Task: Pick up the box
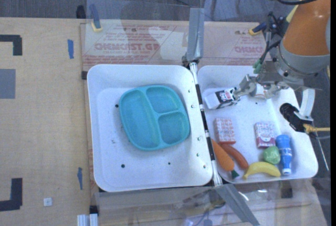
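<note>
The gripper (242, 89) hangs over the top part of the right bin (310, 167), w/ a small white carton (220, 97) at its tip; can't tell if the jaws are wide, narrow or holding it. The carton sits in the bin's top left corner, close to the wall. The box (224, 130), pink and white, lies just below the carton, near the left wall, w/ bare white floor to its right. A second pink box (264, 134) lies further right, and the gap between the two is open. Below the first box, a carrot (229, 156) hugs the left wall. A banana (262, 169), green ball (272, 154) and blue bottle (284, 152) crowd the bottom right edge. The left bin (105, 162) has a teal plate (154, 116) in its middle, w/ room all round.
</note>
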`<state>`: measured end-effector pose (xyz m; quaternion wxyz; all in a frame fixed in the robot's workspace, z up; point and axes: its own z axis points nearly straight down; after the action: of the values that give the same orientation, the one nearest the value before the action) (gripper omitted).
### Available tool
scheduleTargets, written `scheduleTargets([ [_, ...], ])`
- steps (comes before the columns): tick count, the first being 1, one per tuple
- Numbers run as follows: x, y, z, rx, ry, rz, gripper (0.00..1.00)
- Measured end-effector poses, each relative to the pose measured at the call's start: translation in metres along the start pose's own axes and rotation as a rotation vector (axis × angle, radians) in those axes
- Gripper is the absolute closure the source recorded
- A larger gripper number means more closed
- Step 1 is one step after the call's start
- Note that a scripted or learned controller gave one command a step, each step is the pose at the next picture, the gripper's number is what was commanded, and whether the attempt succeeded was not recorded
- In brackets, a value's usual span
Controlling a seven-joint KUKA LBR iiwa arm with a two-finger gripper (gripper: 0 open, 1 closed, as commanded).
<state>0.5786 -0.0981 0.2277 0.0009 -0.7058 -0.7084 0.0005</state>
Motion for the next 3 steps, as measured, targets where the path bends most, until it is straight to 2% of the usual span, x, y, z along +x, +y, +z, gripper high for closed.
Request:
scheduleTargets([
  [1, -0.008, -0.057, 0.109, -0.001, 0.000, 0.074, 0.00],
  [2, -0.066, -0.091, 0.133, -0.029, -0.005, 0.116, 0.00],
  [3, 0.008, -0.041, 0.140, -0.013, -0.001, 0.106, 0.00],
])
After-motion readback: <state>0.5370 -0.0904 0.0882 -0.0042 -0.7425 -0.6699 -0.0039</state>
